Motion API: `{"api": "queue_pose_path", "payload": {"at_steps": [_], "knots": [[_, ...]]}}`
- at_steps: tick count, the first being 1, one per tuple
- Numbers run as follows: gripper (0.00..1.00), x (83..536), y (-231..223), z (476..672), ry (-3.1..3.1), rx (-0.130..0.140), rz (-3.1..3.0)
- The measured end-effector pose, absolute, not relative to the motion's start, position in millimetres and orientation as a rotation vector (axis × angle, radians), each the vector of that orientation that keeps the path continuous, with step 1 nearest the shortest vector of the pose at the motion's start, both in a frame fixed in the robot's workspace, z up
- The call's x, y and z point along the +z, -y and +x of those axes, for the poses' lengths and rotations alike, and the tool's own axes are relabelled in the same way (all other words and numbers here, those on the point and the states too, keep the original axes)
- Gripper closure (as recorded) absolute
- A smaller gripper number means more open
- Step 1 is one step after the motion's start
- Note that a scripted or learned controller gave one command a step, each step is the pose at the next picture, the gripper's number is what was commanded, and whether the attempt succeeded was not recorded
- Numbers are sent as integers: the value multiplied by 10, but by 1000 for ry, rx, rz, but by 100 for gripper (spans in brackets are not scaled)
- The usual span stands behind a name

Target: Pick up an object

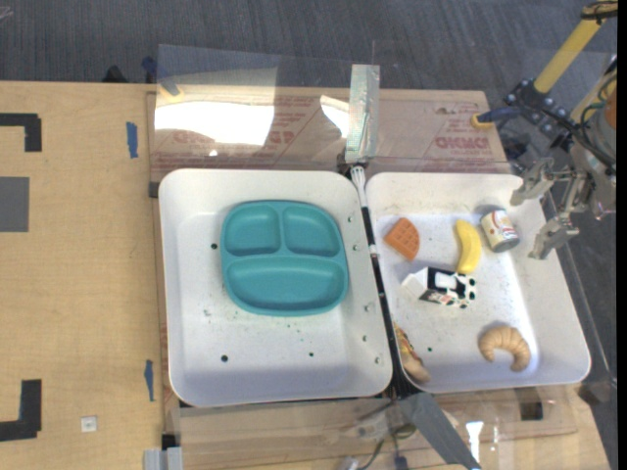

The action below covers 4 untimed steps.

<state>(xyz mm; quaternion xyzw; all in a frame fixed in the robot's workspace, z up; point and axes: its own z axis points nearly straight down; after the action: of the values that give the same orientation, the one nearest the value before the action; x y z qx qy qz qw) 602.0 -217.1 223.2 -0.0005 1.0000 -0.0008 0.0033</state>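
While the tool (pixel 555 213) hovered at the right bin's (pixel 549 360) right rim with fingers spread and holding nothing, the bin held a banana (pixel 469 246), orange wedge (pixel 403 238), small can (pixel 499 227), croissant (pixel 506 345) and black-and-white toy (pixel 450 288); a teal divided plate (pixel 284 257) lay in the left bin (pixel 196 360).

The clear plastic sheet (pixel 294 125) behind the two bins carries reddish printed words, but they are mirrored and too blurred to read. The small can (pixel 500 228) has a label, also not readable.
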Motion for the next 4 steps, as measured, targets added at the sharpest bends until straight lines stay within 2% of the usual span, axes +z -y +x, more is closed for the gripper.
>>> {"api": "queue_pose_path", "payload": {"at_steps": [1,2,3,4], "knots": [[0,908,2111,6415,-3127,-6,-48],[100,1021,2092,6436,-3121,-9,-50],[100,1857,1953,6047,-3099,-3,435],[100,1786,1332,5571,-2963,3,1038]]}}
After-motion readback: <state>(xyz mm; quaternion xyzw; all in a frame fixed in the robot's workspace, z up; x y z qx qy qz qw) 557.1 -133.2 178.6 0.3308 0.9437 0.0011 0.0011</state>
